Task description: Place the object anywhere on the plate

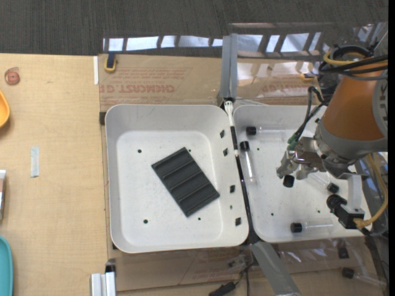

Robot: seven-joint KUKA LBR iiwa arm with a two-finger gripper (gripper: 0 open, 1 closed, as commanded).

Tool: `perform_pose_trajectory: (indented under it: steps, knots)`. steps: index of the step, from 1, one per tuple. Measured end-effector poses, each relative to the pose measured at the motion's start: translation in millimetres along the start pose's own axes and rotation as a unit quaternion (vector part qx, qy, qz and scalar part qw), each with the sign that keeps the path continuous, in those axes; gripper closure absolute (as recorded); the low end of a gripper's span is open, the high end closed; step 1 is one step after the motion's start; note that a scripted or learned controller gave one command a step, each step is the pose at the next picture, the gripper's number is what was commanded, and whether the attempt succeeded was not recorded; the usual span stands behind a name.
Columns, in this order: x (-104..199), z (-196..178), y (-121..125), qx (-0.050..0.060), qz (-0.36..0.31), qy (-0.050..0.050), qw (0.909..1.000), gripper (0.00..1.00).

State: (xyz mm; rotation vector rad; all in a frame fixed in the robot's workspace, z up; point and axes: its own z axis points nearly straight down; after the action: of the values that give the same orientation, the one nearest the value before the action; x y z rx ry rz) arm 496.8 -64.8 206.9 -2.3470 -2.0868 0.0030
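Dark grey carpet [185,11] fills the top of the frame. Below it, a pale wooden tabletop [49,165] occupies the left side and a brown cardboard sheet [160,85] lies under the two bins.

Left bin [133,217]: centre of frame, white and shallow. It holds one dark ribbed plate [185,181], lying flat and turned diagonally, apart from all four walls.

Right bin [271,208]: touching the left bin along their shared edge.

Arm [352,110]: grey with an orange band, at the right of the frame, above the right bin. The gripper [295,165] is over the middle of that bin, well apart from the plate. Whether it is released or clenched cannot be told. A small black piece [288,180] shows just below it; whether it is grasped cannot be told.

Task objects: three clear tubes with black caps lie in the right bin.
- One tube [265,130] is near the upper wall.
- One tube [247,162] lies along the left wall.
- One tube [311,227] is near the lower wall.

Minor items: an orange object [3,113] and a teal object [5,267] are cut off at the left edge. A small grey strip [34,162] lies on the tabletop.
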Motion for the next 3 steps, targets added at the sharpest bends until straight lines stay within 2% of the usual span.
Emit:
perform_pose_trajectory:
  steps: [1,2,3]
  knots:
    - [70.1,16.5,91.6,0.001,-0.069,-0.001,0.9976,1.00]
    - [141.6,16.5,78.8,0.001,-0.088,-0.001,0.9962,1.00]
    - [198.2,2.4,50.1,0.001,-0.262,-0.001,0.9650,1.00]
